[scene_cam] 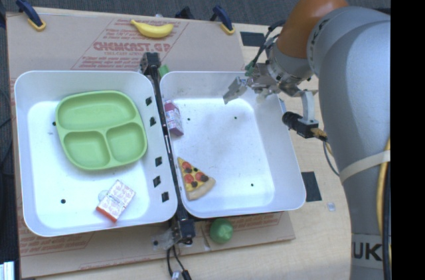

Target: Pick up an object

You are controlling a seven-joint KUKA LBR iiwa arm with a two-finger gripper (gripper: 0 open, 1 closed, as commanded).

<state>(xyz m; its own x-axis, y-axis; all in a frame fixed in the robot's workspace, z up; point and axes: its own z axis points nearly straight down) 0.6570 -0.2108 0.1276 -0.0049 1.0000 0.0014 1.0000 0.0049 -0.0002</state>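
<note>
Candidates in right bin: pizza slice at near-left corner, maroon packet against left wall. Gripper hovers over far edge, holding nothing (finger spacing: can't tell). Packet's closer; descend centred, clear of the wall.

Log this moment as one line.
hand over right bin far edge | pizza slice, purple packet untouched | nothing held

the cardboard sheet under the bins reads "chemcast gp" in red (smaller lines illegible); the arm base shows "uk".
</note>
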